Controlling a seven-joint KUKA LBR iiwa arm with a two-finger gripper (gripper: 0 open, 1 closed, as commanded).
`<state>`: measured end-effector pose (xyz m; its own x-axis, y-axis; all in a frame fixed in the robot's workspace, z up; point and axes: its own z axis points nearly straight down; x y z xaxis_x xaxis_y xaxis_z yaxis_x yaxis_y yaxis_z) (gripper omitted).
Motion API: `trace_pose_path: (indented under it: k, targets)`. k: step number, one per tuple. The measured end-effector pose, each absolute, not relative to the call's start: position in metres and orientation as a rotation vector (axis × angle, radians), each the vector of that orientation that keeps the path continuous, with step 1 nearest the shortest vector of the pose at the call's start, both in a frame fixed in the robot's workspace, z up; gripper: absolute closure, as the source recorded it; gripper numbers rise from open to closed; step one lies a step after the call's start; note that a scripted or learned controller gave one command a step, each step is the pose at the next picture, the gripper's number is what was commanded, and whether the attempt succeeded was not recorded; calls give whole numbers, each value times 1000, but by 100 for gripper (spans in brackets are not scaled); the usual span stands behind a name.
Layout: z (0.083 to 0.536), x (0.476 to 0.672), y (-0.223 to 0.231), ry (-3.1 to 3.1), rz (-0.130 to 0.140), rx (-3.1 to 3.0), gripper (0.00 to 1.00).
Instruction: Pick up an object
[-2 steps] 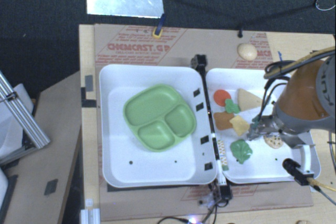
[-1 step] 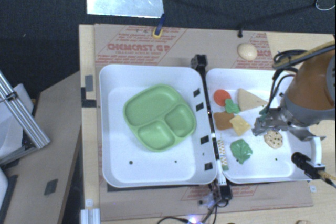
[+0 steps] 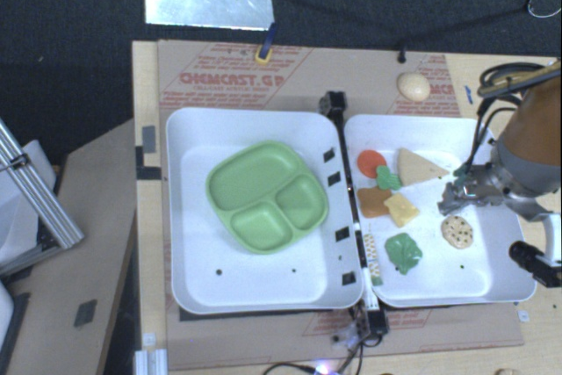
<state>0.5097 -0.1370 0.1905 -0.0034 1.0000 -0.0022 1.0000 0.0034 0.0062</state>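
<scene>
Cookie: round, speckled, lying flat in the right bin, toward its right edge, just below the gripper.
Gripper: above the right bin's right side, over the bare floor between the cookie and the wedge; how far it is parted cannot be told, and nothing shows in its grasp.
Wedge: pale triangle near the bin's far edge.
Red piece: far-left corner area, a small green piece touching it.
Brown piece and yellow block: side by side at the left edge.
Green leafy toy: toward the near-left corner.
Left bin: holds a green divided plate.
Egg: on the bench beyond the right bin.
</scene>
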Motion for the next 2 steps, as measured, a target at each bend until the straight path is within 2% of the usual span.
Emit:
trace_pose_path:
  k: [1, 2]
  targets:
    - [226, 511, -137, 2224, 3, 2214, 100]
    - [235, 535, -92, 2230, 5, 2209, 100]
